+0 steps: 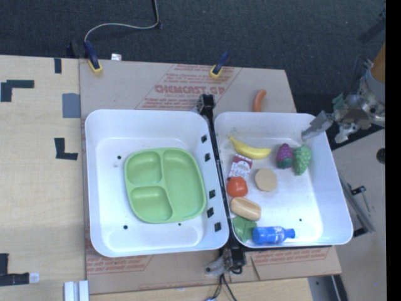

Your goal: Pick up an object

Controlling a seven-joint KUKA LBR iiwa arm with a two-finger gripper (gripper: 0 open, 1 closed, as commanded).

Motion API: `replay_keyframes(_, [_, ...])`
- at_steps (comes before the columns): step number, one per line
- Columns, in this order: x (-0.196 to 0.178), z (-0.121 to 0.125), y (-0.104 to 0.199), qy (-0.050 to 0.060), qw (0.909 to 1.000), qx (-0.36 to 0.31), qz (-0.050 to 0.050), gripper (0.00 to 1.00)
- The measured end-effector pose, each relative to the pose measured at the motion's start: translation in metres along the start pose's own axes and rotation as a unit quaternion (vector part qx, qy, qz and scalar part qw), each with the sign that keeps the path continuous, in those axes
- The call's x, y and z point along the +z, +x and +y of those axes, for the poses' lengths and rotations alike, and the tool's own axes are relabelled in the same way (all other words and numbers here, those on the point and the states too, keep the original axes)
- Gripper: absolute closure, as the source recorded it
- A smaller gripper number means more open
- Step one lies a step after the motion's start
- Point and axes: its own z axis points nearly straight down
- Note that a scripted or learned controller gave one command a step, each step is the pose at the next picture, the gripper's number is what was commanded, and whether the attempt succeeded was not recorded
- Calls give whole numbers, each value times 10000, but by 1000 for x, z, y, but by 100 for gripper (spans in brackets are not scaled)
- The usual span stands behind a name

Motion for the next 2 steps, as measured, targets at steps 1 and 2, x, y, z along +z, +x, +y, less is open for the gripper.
replay_keyframes(1, [121,34,3,29,10000,-3,11,0])
replay_keyframes(2, [192,44,21,-28,10000,-26,38,0])
